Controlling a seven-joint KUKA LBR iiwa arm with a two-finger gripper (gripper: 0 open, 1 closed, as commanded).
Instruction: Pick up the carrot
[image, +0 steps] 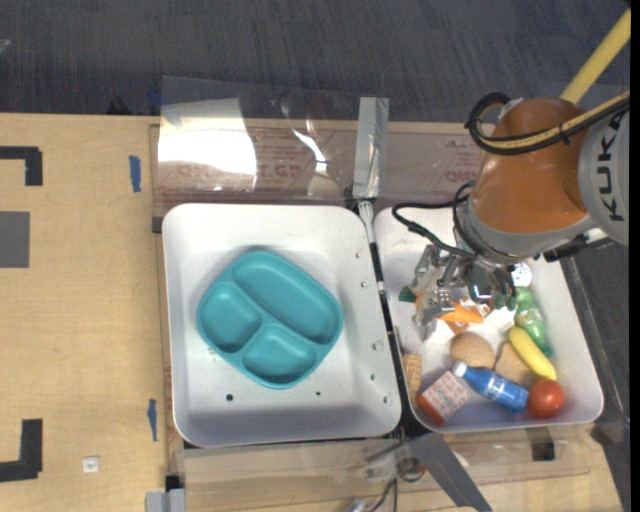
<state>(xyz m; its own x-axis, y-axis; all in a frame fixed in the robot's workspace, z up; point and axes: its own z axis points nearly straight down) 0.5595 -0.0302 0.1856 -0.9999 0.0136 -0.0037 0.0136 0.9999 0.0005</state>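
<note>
Directly below the gripper (447, 290), the carrot (465, 316) lies in the right bin (585, 360). Gripper state: cannot tell. Grasp apparently not made; lift remains.

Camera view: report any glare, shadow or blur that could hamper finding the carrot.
Camera view: glare on the clear plastic sheet behind the bins; the arm's shadow darkens the right bin around the gripper; the carrot shows as a small, soft orange patch, partly hidden.

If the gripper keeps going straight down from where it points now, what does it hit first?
Most likely the carrot, which lies right under the gripper in the right bin. Depth is hard to judge from this slanted view.
</note>
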